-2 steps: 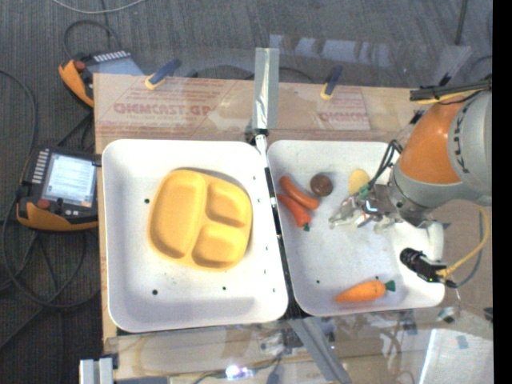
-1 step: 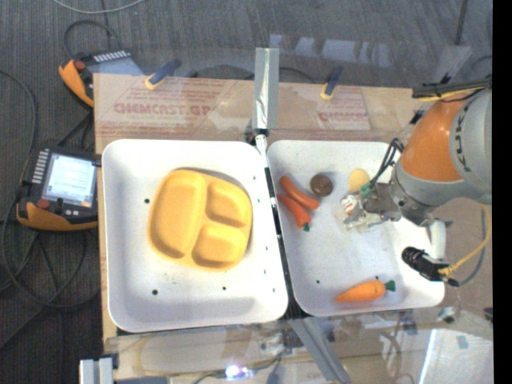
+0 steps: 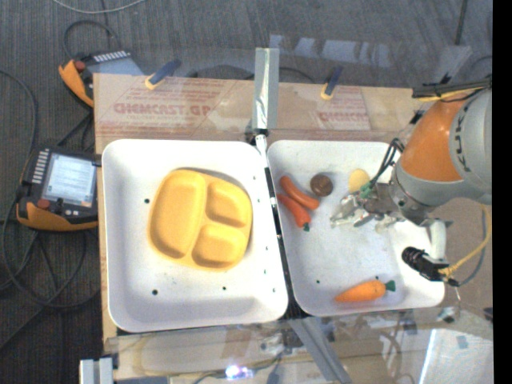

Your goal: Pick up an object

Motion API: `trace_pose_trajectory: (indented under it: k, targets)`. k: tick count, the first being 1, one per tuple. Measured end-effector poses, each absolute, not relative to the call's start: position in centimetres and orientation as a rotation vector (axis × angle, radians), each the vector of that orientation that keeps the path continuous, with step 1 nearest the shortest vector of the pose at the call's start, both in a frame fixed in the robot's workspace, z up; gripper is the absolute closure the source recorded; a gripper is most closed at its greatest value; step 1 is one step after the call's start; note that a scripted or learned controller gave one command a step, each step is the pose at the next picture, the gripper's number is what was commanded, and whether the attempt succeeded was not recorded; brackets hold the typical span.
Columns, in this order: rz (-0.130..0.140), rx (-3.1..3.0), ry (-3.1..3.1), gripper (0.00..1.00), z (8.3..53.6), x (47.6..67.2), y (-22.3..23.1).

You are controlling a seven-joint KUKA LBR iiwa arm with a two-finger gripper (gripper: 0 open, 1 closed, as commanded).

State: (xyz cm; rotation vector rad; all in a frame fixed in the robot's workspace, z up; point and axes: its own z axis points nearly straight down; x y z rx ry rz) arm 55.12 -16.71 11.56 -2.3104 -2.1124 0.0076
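Atop cardboard-covered bench (image 3: 200, 110), two white bins (image 3: 120, 294); grey carpet (image 3: 200, 14) around; gripper (image 3: 352, 212) fingers apart, holding nothing.

Yellow divided tray (image 3: 202, 218) in left bin (image 3: 120, 294), teach pendant (image 3: 60, 188) on carpet beside bench

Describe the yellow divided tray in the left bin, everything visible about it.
The yellow tray is a rounded-corner plate of smooth, plastic-looking material, moulded into three compartments: one long section on its left and two smaller ones on its right. All three look bare. It lies flat, open side up, turned slightly askew to the bin walls, near the middle of the left bin and resting on its white floor. Nothing else touches it; the gripper is over the right bin, well apart from it.
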Motion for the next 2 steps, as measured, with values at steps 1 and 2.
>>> trace_pose_trajectory:
  k: [1,2]
  targets:
    - [-0.005,-2.192,-2.261,0.0,8.86,61.82,-19.46]
    - [-0.003,-2.194,-2.264,1.0,9.78,61.92,-19.57]
